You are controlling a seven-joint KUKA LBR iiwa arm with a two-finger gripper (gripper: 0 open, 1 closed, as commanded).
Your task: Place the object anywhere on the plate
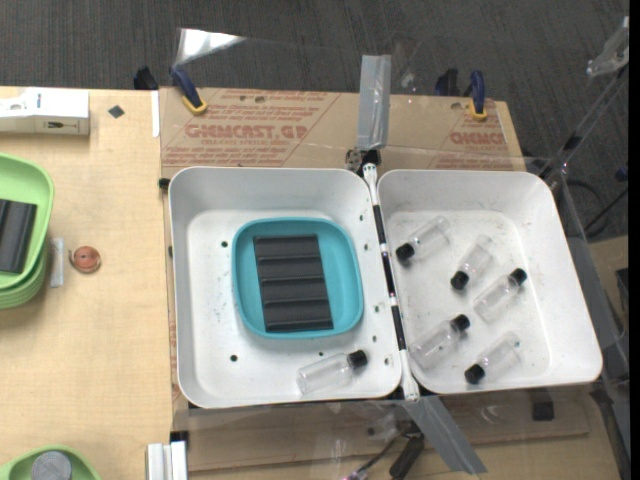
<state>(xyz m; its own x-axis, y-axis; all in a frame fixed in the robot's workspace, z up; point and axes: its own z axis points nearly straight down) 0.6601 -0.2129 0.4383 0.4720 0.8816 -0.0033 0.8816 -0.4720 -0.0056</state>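
A teal square plate [297, 276] with a dark ridged insert lies in the middle of the left white bin [200, 268]. One clear vial with a black cap [332, 368] lies on the left bin's floor, just below the plate's lower right corner and apart from it. Several more clear vials with black caps lie scattered in the right bin [540, 228], among them one [421, 240] at its upper left and one [492, 359] near its front edge.
A cardboard sheet [300, 128] clamped at the back lies behind the bins. On the wooden bench to the left sit a green tray [30, 268], a small orange disc [86, 259] and a white box [45, 113].
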